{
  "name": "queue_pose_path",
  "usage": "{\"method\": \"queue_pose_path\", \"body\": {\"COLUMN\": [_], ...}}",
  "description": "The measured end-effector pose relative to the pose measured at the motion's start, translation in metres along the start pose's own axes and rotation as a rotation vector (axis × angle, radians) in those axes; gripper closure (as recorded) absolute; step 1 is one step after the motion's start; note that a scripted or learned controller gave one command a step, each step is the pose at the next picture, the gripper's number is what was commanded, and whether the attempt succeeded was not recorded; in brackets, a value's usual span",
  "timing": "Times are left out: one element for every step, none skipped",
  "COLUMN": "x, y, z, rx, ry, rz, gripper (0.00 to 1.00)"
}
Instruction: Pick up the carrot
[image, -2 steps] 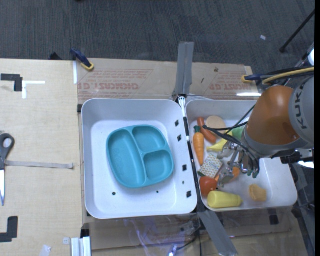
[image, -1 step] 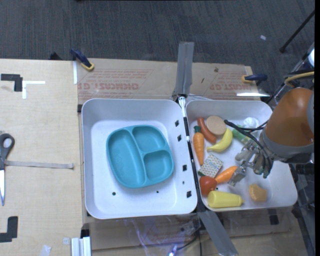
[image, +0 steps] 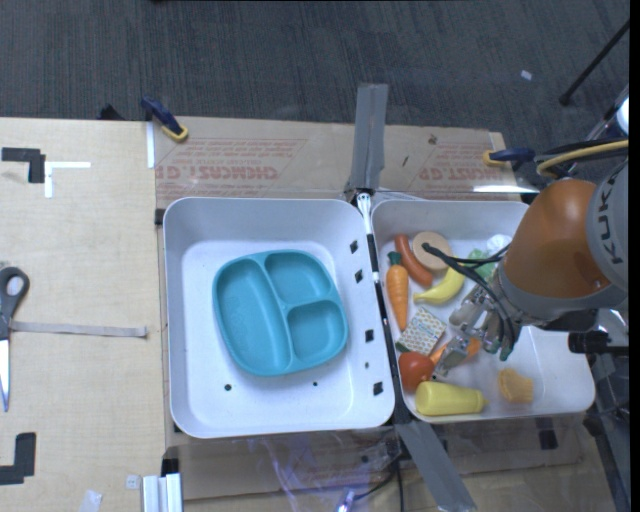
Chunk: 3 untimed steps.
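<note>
The carrot (image: 398, 294) is orange with a green top and lies lengthwise along the left wall of the right bin (image: 560, 405). My gripper (image: 462, 342) hangs low over the middle of that bin, to the right of the carrot and a little nearer the front. It is over the checked cracker (image: 422, 328) and the red tomato (image: 415, 368). The carrot lies apart from the gripper, untouched. The grey arm with its orange band (image: 560, 240) covers the right part of the bin.
Around the carrot lie a red sausage (image: 412, 258), a tan round piece (image: 433, 245), a banana (image: 443, 289), a yellow piece (image: 450, 400) and an orange piece (image: 516, 386). The left bin (image: 190, 390) holds a blue divided plate (image: 282, 311). Scissors (image: 8, 300) lie at the far left.
</note>
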<state>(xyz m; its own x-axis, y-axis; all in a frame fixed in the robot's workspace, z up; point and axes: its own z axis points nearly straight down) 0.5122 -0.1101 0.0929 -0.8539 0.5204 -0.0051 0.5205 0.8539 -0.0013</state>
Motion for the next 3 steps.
{"method": "queue_pose_path", "body": {"x": [-0.002,-0.004,0.047], "y": [0.002,0.003,0.093], "z": [-0.01,-0.02,-0.1], "rx": [-0.002,-0.003,-0.003], "ry": [-0.005,-0.01,0.001], "rz": [-0.003,-0.005,-0.073], "gripper": [1.0,1.0,1.0]}}
